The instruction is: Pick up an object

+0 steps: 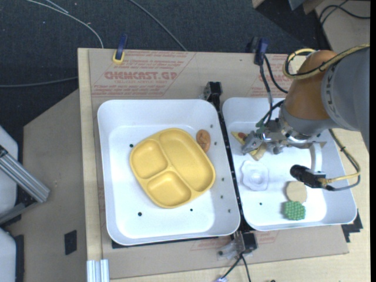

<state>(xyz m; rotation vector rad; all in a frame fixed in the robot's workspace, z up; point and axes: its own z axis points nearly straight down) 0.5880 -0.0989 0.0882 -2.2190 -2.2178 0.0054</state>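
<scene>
The grey arm reaches in from the right, its orange band above the wrist, and bends down over the right bin. The gripper hangs low near that bin's left wall, beside a small yellow-and-red object; whether it is wide or narrow I cannot tell. Also in the right bin lie a clear plastic cup below the gripper, a tan round piece and a green textured ball. The left bin holds a yellow divided plate, with a small brown object just beside the plate's upper right edge.
</scene>
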